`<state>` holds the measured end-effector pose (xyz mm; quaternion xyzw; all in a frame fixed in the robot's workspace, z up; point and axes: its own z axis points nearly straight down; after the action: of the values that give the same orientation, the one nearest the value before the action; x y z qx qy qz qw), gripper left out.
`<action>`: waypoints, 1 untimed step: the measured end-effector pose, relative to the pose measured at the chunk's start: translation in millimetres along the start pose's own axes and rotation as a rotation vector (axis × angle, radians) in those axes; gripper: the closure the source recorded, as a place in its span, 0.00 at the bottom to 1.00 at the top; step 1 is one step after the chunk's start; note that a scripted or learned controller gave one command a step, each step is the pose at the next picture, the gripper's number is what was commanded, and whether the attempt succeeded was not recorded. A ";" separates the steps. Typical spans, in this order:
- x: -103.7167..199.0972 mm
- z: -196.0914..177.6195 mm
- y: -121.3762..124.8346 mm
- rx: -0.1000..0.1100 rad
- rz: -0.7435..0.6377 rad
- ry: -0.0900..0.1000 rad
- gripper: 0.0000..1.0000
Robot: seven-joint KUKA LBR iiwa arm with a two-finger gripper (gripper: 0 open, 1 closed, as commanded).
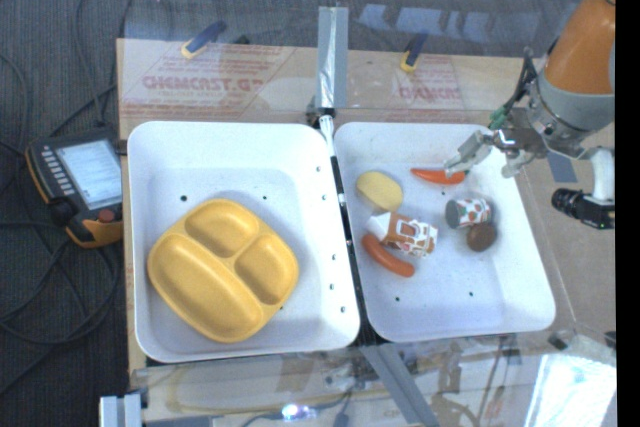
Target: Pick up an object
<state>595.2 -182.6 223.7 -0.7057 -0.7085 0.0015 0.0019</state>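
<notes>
Nothing is lifted yet: the gripper hovers with fingers spread and empty just above the carrot, at two o'clock in the right bin.

1. The light is bright and even, falling from above; both white bins read nearly blown out on their floors.
2. Shadows are soft and short: a pale grey one hugs the yellow tray toward 11 o'clock, and faint ones sit under the small items in the right bin.
3. Glare streaks the metal strip at 12 o'clock, and a bright spot burns at 6 o'clock on the frame edge.
4. The carpet at 10 o'clock stays dim and grainy.
5. Overall sharpness is modest; the arm at 3 o'clock looks slightly soft, with fine detail smeared
</notes>
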 end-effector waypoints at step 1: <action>-27.7 125.9 -17.9 -0.005 -0.013 0.003 0.00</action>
<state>576.8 -210.3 97.8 -0.7011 -0.7130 -0.0015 0.0014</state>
